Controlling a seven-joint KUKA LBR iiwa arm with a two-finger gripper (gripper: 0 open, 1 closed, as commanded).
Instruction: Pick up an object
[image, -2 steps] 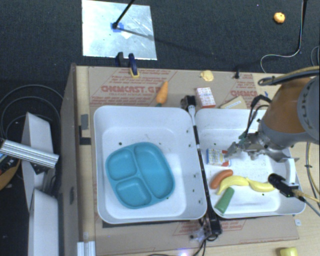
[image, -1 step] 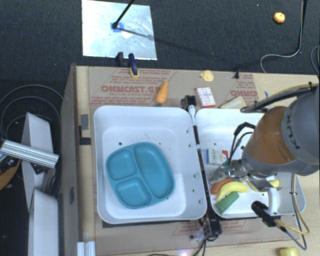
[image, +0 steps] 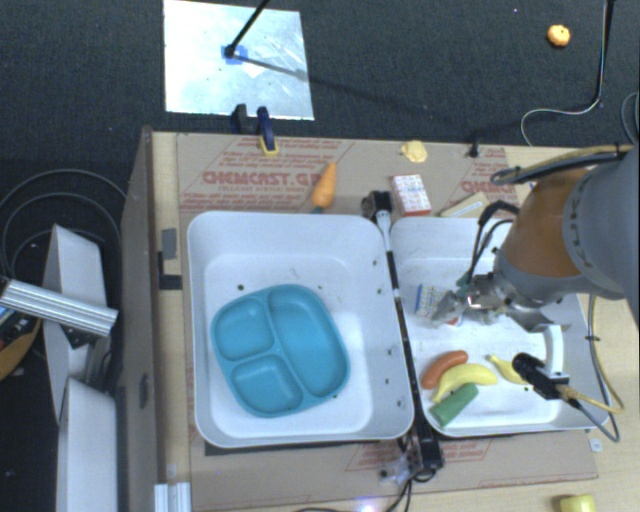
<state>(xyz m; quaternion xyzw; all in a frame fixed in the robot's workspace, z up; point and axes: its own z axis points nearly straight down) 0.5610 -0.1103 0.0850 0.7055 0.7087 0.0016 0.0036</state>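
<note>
Above the toy banana (image: 467, 377) we hang our gripper (image: 452, 305) low, poised to grab; finger spread we cannot tell.

A bulky grey arm (image: 600, 225) with an orange band (image: 540, 235) and black cables (image: 487, 235).

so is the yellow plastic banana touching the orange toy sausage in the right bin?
Touching. The camera view shows the yellow plastic banana lying against the orange toy sausage, with no gap between them.
</note>
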